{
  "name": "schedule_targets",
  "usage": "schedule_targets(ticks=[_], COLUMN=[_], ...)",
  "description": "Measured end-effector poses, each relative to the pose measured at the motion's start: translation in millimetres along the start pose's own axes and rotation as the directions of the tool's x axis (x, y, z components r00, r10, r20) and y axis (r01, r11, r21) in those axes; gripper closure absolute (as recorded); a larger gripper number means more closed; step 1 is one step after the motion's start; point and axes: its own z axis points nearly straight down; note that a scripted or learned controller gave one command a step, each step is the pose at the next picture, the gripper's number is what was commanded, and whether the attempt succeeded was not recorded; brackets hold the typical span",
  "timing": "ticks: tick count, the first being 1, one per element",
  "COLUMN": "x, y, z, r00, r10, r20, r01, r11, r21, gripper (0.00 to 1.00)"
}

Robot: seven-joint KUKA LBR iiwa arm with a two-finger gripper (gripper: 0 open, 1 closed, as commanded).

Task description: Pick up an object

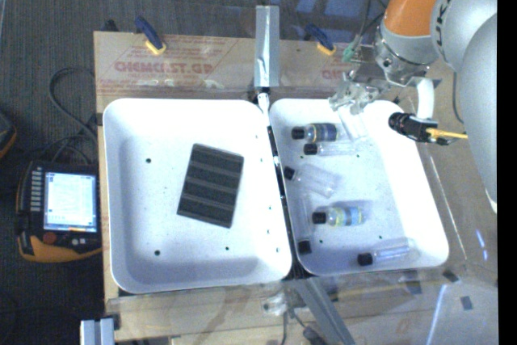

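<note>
Arm (pixel 452 20) above the right bin's (pixel 428 198) far edge.
Whether its jaws are open is unclear; small bottles (pixel 339 216) lie below; a dark ridged pad (pixel 211 185) occupies the left bin (pixel 129 174).

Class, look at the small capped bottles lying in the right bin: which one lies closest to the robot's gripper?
The dark-capped bottle at the bin's far end, just below the gripper. The yellowish-labelled bottle and the clear one at the near edge lie farther off.

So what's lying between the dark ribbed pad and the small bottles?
In the camera view, the two bins' raised white rims lie between the dark ribbed pad and the small bottles; nothing else.
</note>
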Motion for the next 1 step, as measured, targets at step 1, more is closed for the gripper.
schedule_targets(ticks=[1], x=[0.4], y=[-0.4], z=[-3.1], r00=[1.000], r10=[-0.001], r20=[0.000], r01=[0.001], r11=[1.000], r21=[0.009], gripper=[1.00])
